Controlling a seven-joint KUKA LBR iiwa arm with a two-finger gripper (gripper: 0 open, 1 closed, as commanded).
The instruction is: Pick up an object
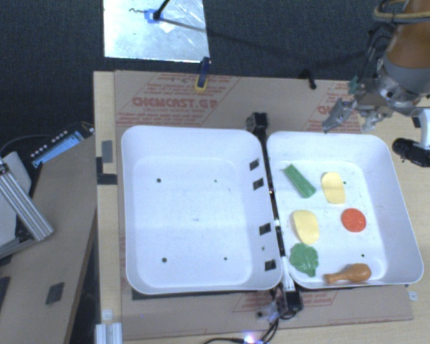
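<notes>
Six toys lie in the right bin (395,192), and my gripper (352,117) hangs above its far rim with its two fingers spread apart and nothing between them. I think the green stick (299,180) is the best one to go for: it lies nearer the camera and a bit left of my gripper, close to the wall between the two bins, with its long side slanting from far-left to near-right. The pale yellow piece (333,188) sits just beside it, so I would have to come down and grip across the thin side.
</notes>
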